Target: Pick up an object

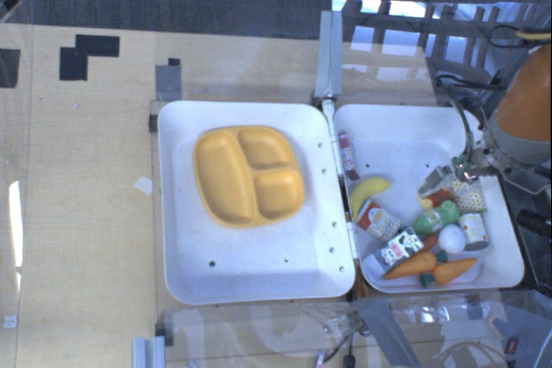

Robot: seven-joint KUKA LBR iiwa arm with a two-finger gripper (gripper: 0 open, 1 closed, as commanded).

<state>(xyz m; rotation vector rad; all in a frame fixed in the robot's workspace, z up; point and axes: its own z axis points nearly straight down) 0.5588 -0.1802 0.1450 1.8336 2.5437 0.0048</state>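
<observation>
We see the gripper (448, 177) at the right of the frame, low over the right bin (405, 129), its metal tip just above the cluster of objects; we cannot tell its state or whether it has hold of anything, since the tip blurs into the clutter.

Nearest us, along the bottom edge of that bin, lie two carrots (431, 269), touching each other and close to the rim, with little room below them. Just above them sit a small carton (398, 247), a white ball (451, 239) and a can (473, 231) near the right wall. Next come a red-and-white packet (377, 218), a green bottle (435, 217) and a checkered piece (468, 196), all packed together, several touching. A banana (366, 192) lies just left of the pile, near the divider between the bins. A thin red tube (348, 155) lies along that divider.

The upper half of the right bin is bare white floor, open room for moving. The left bin (250, 271) holds a yellow tray (248, 174) in its upper middle, well apart from every wall.

The arm (522, 112) is cut off by the right edge of the frame. Small objects under the gripper are hard to make out.
</observation>
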